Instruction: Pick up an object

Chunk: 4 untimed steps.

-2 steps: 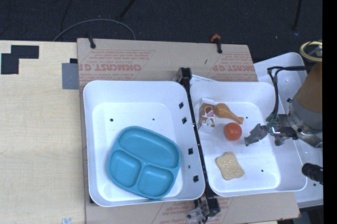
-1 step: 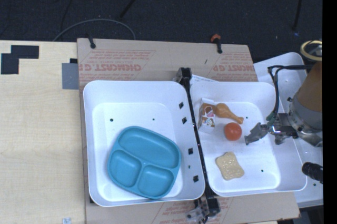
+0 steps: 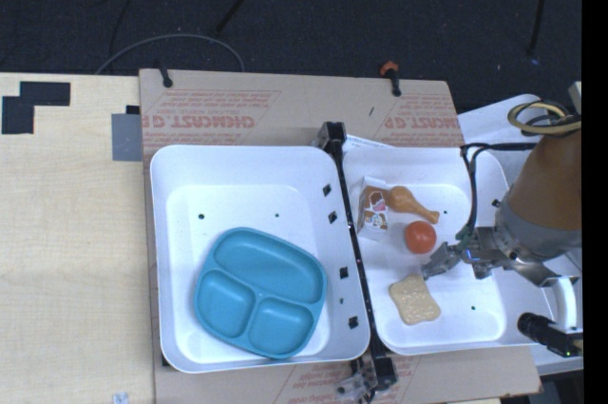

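- While you look down on the bench, you see two white bins side by side: the left bin and the right bin, meeting at a dark divider down the middle.
- You find a blue divided tray lying in the left bin, tilted, toward its 5 o'clock part.
- You have three small things in the right bin, all in its left half: a toy chicken drumstick near 11 o'clock, with a small printed card just beside it at its 8 o'clock.
- You see a red tomato-like ball just at 5 o'clock of the drumstick, near the bin's middle.
- You see a tan cracker-like slice lying flat at 6 o'clock of the ball, apart from it.
- Your arm enters from 3 o'clock, its orange band above the grey wrist.
- You see the gripper low inside the right bin, just at 4 o'clock of the ball and at 1 o'clock of the slice.
- You cannot tell from this view whether the hand is released or clenched; nothing is seen grasped by it.
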Tool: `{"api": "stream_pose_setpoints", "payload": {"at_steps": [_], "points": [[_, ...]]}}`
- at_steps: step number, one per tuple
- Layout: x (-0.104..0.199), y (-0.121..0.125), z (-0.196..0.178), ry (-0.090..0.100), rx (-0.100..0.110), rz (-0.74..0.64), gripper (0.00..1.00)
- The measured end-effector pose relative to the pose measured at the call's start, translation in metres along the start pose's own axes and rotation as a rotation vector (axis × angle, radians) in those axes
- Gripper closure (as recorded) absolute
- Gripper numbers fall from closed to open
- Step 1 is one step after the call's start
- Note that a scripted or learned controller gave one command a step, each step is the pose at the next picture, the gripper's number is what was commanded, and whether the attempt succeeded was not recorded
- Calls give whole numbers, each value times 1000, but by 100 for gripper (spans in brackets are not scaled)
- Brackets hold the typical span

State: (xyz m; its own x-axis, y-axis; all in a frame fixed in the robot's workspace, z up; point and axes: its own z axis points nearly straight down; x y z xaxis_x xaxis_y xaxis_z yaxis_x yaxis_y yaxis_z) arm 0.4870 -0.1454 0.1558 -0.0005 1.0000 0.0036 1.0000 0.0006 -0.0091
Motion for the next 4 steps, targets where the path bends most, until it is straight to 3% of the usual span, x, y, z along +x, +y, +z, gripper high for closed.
{"api": "stream_pose_setpoints", "payload": {"at_steps": [1,2,3,4], "points": [[7,1,61,-2,-6,3,0],[6,2,65,-1,-9,4,0],[7,3,54,2,-12,7,100],[4,7,12,-4,-9,-1,100]]}}
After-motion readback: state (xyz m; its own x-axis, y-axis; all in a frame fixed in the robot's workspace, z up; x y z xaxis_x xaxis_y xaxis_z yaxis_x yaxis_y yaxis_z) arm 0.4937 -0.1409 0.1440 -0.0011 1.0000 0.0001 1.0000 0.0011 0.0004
